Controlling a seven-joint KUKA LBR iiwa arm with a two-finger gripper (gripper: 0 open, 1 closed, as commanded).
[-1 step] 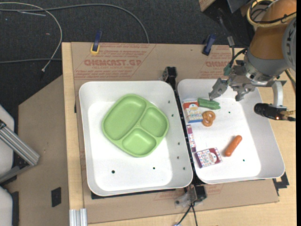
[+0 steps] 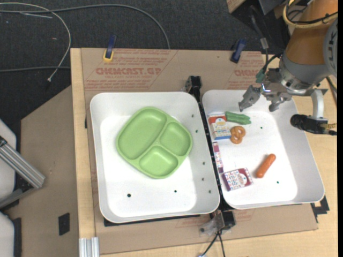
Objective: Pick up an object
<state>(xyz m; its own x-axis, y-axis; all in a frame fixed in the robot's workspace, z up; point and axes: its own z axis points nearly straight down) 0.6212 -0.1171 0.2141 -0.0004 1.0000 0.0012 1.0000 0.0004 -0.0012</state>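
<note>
My gripper point(image 2: 261, 101) hangs open over the back of the right bin point(image 2: 300, 159), its two fingers spread with nothing between them. Just below and left of it lies a small green pod-shaped item point(image 2: 237, 117). Beside that sit an orange ring-shaped pretzel point(image 2: 237, 134) and a red-and-white carton point(image 2: 218, 126). An orange hot dog point(image 2: 265, 165) lies in the middle of the bin and a purple packet point(image 2: 236, 179) near its front left.
The left bin point(image 2: 112, 197) holds a green divided plate point(image 2: 154, 142). Blue clamps point(image 2: 110, 47) point(image 2: 238, 51) hold the cardboard at the back. A black clip point(image 2: 193, 83) sits between the bins.
</note>
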